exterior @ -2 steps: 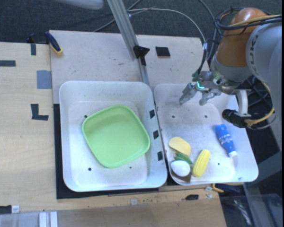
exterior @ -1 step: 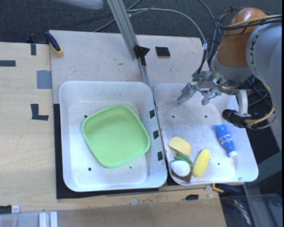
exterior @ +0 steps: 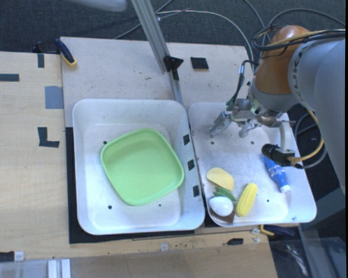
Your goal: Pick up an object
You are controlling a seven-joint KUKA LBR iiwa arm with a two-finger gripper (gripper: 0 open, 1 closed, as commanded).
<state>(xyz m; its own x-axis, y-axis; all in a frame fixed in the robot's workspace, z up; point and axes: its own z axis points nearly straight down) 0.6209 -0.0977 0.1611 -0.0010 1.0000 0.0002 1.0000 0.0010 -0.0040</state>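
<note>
My gripper (exterior: 227, 131) hangs over the back part of the right bin (exterior: 249, 155), its two fingers spread open with nothing between them. Towards the bin's front lie a yellow piece (exterior: 220, 178), a white egg-shaped thing (exterior: 221, 205) and a yellow corn cob (exterior: 246, 198). A blue and white tube (exterior: 277, 175) rests by the bin's right side. A green square plate (exterior: 141, 165) lies in the left bin (exterior: 84, 155). The gripper is well behind the yellow things and to the left of the tube, touching none of them.
A metal post (exterior: 156, 39) slants down to the gap between the bins at the back. Cables (exterior: 220, 16) loop behind the right bin. A yellow-tipped tool (exterior: 66, 52) lies at the bench's back left corner.
</note>
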